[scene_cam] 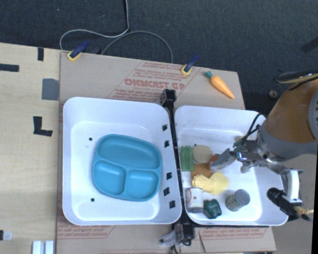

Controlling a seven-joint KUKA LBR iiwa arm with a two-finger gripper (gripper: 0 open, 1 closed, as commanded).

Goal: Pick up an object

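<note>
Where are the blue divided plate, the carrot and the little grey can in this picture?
blue divided plate [127, 166]: camera view, on the ridge between its compartments, left bin.
carrot [223, 87]: camera view, on the orange body, lying on the bench beyond the right bin.
grey can [238, 199]: camera view, on its lid end, right bin.

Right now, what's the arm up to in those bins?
The gripper is down in the right bin, among a cluster of small objects, next to an orange piece and a yellow toy. Nothing is visibly between its fingers. The left bin holds a blue divided plate.
</note>
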